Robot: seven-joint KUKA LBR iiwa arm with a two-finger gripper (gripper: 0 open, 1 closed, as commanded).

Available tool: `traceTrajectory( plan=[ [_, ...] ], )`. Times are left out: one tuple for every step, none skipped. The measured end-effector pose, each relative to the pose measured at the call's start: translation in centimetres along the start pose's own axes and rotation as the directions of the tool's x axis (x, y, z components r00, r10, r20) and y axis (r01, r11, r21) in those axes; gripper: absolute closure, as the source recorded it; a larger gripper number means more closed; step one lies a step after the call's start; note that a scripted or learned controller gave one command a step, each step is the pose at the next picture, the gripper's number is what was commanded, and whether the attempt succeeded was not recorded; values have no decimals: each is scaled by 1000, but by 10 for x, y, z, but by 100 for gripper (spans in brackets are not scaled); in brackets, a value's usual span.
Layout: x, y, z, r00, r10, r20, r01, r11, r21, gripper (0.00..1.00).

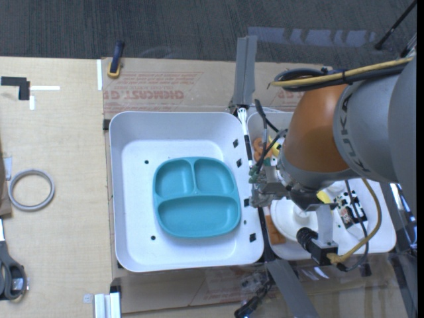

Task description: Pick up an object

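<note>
While the arm (344, 131) is hanging low over the right bin (381, 244), toward four o'clock, the gripper (295, 207) is sitting buried under the wrist — whether it is gripping anything, I cannot tell. This is looking like the reach-down step, over a white round object (281, 224) just beneath. The next move is calling for a firm close and a straight lift. Farther off, toward nine o'clock, a teal divided plate (197, 197) is lying in the left bin (126, 177).

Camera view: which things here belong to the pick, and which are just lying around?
Job things:
- teal divided plate lying in the left bin
- right bin, where the arm is reaching down

Just lying about:
- tape roll on the bench
- scissors at the left edge
- clamp behind the left bin
</note>
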State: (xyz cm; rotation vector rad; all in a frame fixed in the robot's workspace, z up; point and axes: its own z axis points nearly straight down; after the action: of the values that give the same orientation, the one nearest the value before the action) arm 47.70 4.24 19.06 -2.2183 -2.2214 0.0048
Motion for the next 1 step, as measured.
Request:
traceTrajectory(
  plan=[
    [15,0,0,1000,0,0,0,1000,0,100]
  ],
)
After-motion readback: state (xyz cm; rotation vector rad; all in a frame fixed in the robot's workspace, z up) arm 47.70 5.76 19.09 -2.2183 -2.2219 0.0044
